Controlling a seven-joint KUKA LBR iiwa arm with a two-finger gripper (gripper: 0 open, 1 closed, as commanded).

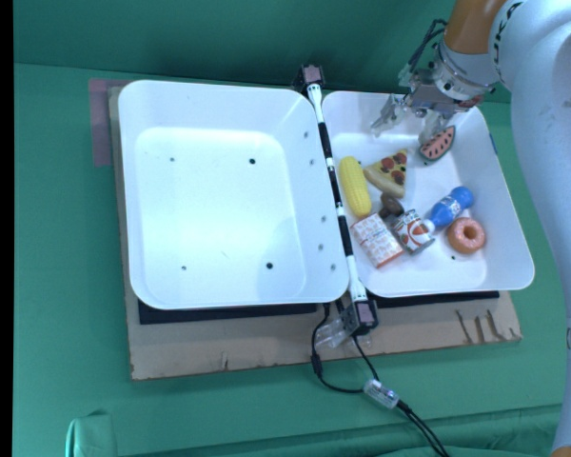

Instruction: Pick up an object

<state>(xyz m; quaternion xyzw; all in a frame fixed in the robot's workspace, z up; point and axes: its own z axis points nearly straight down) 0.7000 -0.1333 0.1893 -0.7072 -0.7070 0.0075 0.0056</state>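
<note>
My gripper (405,122) hangs over the far end of the right bin (500,255), open, with its two fingers spread and nothing between them. A watermelon slice (438,144) lies just beside the right finger. Below the gripper sits a pizza slice (388,169), and left of that a yellow corn cob (354,186). Nearer the front lie a blue bottle (449,206), a pink donut (466,235), a small can (417,231), an orange-and-white carton (376,240) and a small brown item (392,204).
The left bin (133,160) stands beside the right one, with a black-and-white divider strip (331,169) between them. Both rest on cardboard (219,355) over green cloth. A cable (381,393) trails off the front edge.
</note>
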